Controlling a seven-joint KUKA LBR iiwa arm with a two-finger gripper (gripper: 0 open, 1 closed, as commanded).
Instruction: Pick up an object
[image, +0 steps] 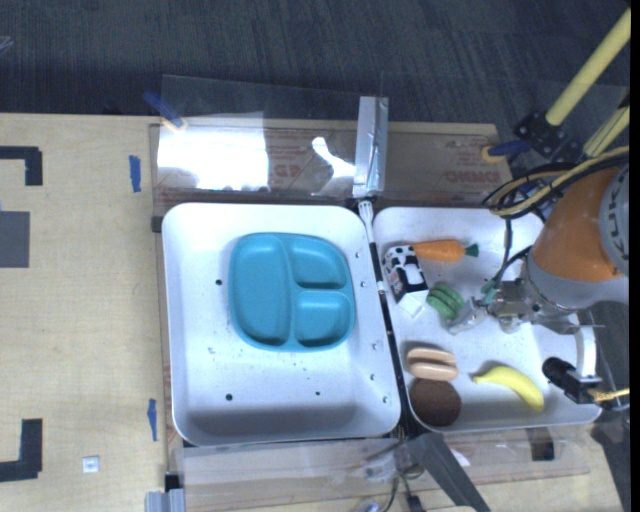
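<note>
- The pincer sits at the right of the frame, low over the right-hand bin. Its tip is lost in a blur of glare and clear plastic, so I cannot tell whether it is apart or together, and nothing can be seen held in it.
- The nearest thing is a green toy, just to the left of the pincer and perhaps touching it. A closing grip here may only catch its edge and push it toward the black-and-white block beside the wall between the bins.
- The carrot lies above the pincer in the frame, a little apart; the banana lies below and to the right, near the bin's lower rim.
- The bun and the brown ball sit touching at lower centre, so a grab there could knock one aside.
- The blue tray lies in the left bin, well apart from the pincer.
</note>
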